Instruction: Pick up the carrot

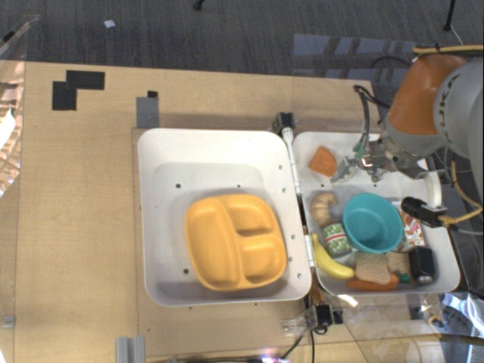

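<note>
Orange carrot (372, 284) lies apparently apart from gripper (361, 162).

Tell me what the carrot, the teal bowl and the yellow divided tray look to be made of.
Carrot: probably moulded plastic toy food; flat, even orange, though partly hidden under the bread pieces.
Teal bowl: likely smooth plastic; uniform colour with a soft sheen on the rim.
Yellow divided tray: likely matte plastic; rounded moulded compartments, one even colour, no glare.

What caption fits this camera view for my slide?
Arm's hand hovers at the right bin's far end, apart from the carrot at the near edge; yellow tray in the left bin.
</note>
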{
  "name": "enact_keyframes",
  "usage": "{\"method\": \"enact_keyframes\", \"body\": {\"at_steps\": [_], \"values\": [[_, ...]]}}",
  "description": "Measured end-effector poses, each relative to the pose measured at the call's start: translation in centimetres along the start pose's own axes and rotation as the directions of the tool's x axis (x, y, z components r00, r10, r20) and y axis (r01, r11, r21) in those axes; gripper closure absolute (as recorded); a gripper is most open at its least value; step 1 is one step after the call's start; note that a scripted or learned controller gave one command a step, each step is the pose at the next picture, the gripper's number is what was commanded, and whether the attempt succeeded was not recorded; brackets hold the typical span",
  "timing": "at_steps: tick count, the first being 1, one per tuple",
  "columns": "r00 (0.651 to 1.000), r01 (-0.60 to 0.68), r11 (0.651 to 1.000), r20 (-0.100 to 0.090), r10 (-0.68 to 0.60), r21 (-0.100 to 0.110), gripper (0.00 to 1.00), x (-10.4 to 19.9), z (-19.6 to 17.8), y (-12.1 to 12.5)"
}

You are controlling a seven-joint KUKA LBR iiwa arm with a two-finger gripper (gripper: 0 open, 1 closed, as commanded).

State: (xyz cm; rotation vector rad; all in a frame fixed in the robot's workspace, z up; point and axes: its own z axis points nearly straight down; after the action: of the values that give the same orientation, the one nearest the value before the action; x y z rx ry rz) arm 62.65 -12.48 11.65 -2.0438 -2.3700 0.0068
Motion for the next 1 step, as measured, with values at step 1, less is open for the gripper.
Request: {"method": "enact_keyframes", "body": {"at_steps": [1], "values": [[0.92,0.391,0.92,0.018,-0.391,-0.021,0.0,5.95,-7.26,0.86]]}}
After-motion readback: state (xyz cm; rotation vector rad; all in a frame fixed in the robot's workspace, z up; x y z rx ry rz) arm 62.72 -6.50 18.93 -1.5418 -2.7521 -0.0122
